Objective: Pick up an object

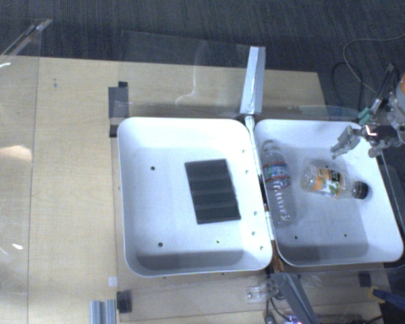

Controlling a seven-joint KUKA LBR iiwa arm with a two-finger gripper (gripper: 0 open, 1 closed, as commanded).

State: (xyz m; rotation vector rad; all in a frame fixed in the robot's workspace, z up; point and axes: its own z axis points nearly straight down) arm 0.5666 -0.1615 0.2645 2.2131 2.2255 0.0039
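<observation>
Two white bins [189,130] sit on a tan bench [54,181]. A ribbed black pad [212,191], a blue-labelled clear bottle [277,181] and a yellow-labelled, black-capped jar [332,182] lie inside.

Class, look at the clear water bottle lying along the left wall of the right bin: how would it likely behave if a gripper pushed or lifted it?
The water bottle lies on its side, so a sideways push would probably roll it. It looks like clear, thin plastic and seemingly empty: likely light, and it may dent under a squeeze. Its smooth round body could slip between fingers.
</observation>
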